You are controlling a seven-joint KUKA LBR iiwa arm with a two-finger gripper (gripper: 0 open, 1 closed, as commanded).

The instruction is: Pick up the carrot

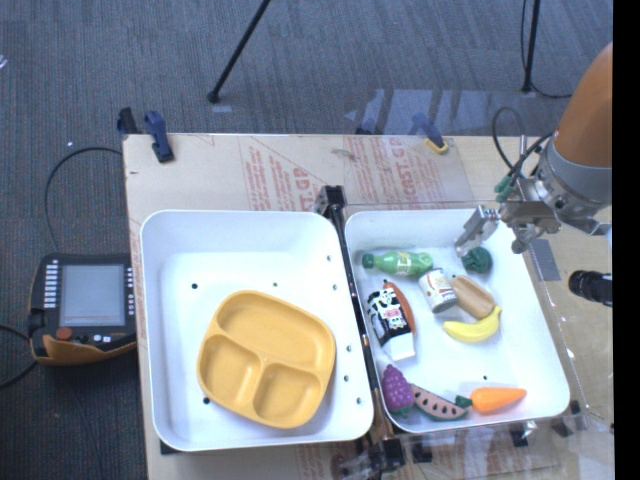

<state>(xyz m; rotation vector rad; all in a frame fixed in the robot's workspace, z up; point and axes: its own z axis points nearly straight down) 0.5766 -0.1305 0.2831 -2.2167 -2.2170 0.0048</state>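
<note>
While tool [497, 230] hovers at right bin's [556, 353] far edge, apparently spread and empty, I'm at approach step. Carrot [497, 399] lies near front right corner; next: travel there, descend.

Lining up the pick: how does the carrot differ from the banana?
The carrot is orange with a green top; the banana is yellow. The carrot is straight and tapered, the banana curved. The carrot lies by the bin's near edge, the banana mid-bin against a bread roll. Both lie flat in the right bin.

Grey arm [585, 158] from the right, gripper [497, 230] fingers spread, empty
</note>
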